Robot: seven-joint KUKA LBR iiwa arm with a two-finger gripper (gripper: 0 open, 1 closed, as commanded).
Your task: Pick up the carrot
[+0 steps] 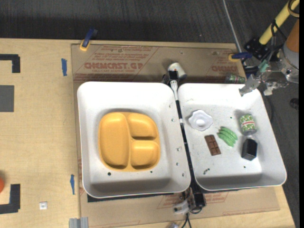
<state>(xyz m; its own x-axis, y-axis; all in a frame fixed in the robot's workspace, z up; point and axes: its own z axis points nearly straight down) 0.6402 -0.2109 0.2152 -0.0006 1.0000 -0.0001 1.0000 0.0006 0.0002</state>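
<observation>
Your gripper (248, 86) hangs over the far right corner of the right bin (273, 167), on the end of the grey arm (284, 72) that comes in from the right; at this angle you cannot tell how wide it stands, and nothing shows held in it. Just beyond it a blue clamp (237, 57) sits on the far edge of the brown sheet (118, 61) under both bins, and a yellow cable (280, 18) runs up to the far right. Nearest to the gripper inside the right bin is a green-and-white can (247, 123), and nearer to you a black block (249, 148) lies just beside it. To the left of those lie a green pea pod (227, 136), then a brown chocolate bar (213, 145), then a white cup-like piece (200, 120) a little farther back; all lie apart from one another. The left bin (90, 127) touches the right one along a dark seam and holds a yellow divided plate (128, 140). As for the carrot, none of the pieces in either bin can be told as one. An orange-red shape (1, 185) sits on the bench at the very left edge, cut off by the frame, and you cannot tell what it is; it lies well apart from the gripper, across both bins.
</observation>
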